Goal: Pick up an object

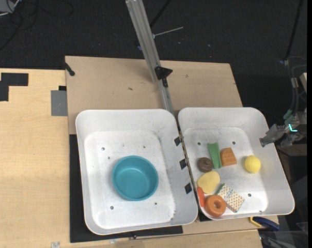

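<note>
Nearest the camera, in the front corner of the right bin [269, 125], sits a crowded cluster: an orange ring [215, 205] touching a checkered packet [232, 199], with a small red piece [201, 196] just beside the ring and a pale yellow lump [208, 181] right behind them. Across the divider, the left bin [94, 125] carries a teal bowl [135, 177], alone and well apart from everything else.

A little farther back in the right bin lie a brown ring [205, 164], a green block [214, 154] touching it, and an orange cube [228, 157] just beside the green block. The yellow ball [252, 164] lies off to the right with bare floor all round it.

Farther still, at the right bin's far-right rim, the pincer [272, 137] hangs outside the wall, above the tabletop [197, 81] edge; it is small and dark here, so I cannot tell how it is set, and nothing is seen in it. The pick is not yet begun.

To do this step well, I judge the yellow ball the best target: it is nearest the pincer and isolated, so a straight descent centred over it should avoid neighbours. Being round, it may roll from an off-centre close, so centring matters. The orange cube is the alternative, but the green block crowds one side. The front cluster invites a double grab or a miss
</note>
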{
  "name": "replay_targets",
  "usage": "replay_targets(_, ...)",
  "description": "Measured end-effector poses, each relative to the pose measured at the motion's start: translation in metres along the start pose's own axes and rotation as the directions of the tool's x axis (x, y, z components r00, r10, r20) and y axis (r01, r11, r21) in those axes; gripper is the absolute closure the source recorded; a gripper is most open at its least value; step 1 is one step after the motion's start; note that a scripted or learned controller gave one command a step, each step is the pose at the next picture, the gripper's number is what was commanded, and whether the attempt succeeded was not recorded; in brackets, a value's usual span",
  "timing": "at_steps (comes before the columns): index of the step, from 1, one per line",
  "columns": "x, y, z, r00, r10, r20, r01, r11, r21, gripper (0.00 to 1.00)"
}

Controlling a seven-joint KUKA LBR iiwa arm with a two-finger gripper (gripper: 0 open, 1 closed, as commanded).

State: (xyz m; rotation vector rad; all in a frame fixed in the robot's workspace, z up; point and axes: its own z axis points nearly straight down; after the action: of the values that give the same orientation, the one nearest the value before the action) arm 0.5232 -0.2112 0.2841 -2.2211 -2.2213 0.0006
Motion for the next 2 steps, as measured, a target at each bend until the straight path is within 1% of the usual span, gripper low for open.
replay_targets(1,0.000,0.000,0.000,1.000,0.000,0.000,0.000,1.000,0.000,0.00)
replay_targets(2,0.009,0.005,0.056,1.000,-0.001,-0.001,0.001,1.000,0.004,0.00)
